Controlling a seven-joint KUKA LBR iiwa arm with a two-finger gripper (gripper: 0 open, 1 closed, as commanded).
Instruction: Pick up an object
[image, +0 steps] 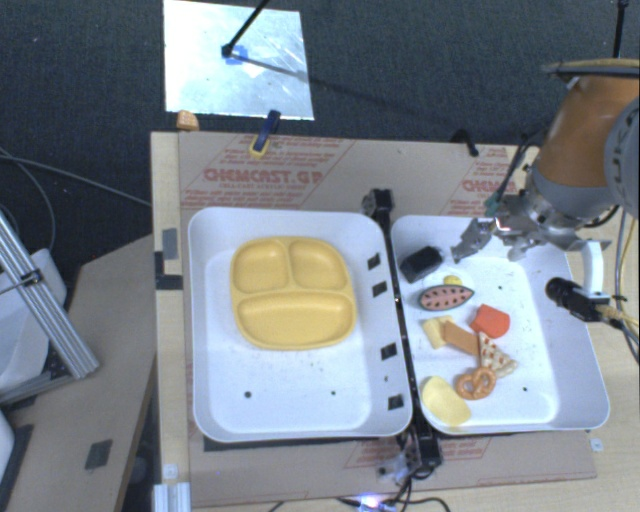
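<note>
My gripper (494, 248) hangs over the far part of the right bin (570, 370), open, with nothing between its fingers. Left of it, a black block (421, 262) lies near the bin's far left corner. Below the gripper lie a dark oval slice with spots (446, 296), a red-orange piece (491, 320), a pale yellow chunk (433, 332), a tan piece (462, 338), a pizza slice (498, 358), a pretzel (476, 383) and a yellow chip (445, 401). The gripper touches none of them.
The left bin (210, 390) holds a yellow divided plate (292, 292). A black divider with clips (392, 300) runs between the bins. The grey and orange arm (590, 140) comes in from the upper right.
</note>
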